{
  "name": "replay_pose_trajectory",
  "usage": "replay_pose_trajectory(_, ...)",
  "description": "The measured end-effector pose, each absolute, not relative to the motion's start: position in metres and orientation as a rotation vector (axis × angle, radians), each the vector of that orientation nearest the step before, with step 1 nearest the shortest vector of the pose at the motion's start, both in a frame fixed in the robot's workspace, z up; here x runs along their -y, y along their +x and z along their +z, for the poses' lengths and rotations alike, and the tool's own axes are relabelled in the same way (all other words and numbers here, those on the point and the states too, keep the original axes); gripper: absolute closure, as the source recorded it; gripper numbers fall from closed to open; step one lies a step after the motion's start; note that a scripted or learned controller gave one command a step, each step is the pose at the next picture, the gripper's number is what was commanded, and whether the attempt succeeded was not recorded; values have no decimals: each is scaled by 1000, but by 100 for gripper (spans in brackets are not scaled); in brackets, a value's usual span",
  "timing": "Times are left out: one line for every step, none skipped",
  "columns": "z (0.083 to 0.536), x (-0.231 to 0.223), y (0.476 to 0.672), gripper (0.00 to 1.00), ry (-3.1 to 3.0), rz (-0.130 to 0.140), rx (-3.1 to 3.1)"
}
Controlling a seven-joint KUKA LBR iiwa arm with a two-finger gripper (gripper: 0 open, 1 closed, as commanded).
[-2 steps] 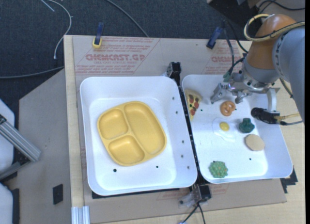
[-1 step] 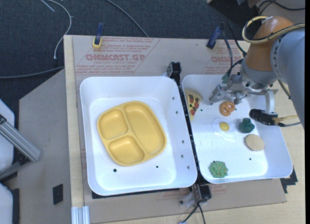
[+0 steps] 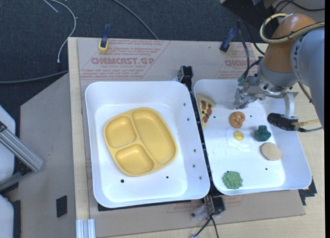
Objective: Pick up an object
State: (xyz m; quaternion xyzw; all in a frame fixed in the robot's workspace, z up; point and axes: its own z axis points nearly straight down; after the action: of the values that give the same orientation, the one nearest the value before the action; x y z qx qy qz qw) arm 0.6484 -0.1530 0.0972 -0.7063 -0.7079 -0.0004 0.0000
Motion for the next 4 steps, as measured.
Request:
replay_pose_trajectory(151, 149, 660, 100, -2224, -7, 2228)
replay_pose_trajectory(215, 155, 660, 100, -2226, -7, 2227)
replay_pose_trajectory(231, 155, 661, 100, -2222, -4, 2225)
replay_pose_trajectory(226, 103, 628, 100, -2213, 1, 2223)
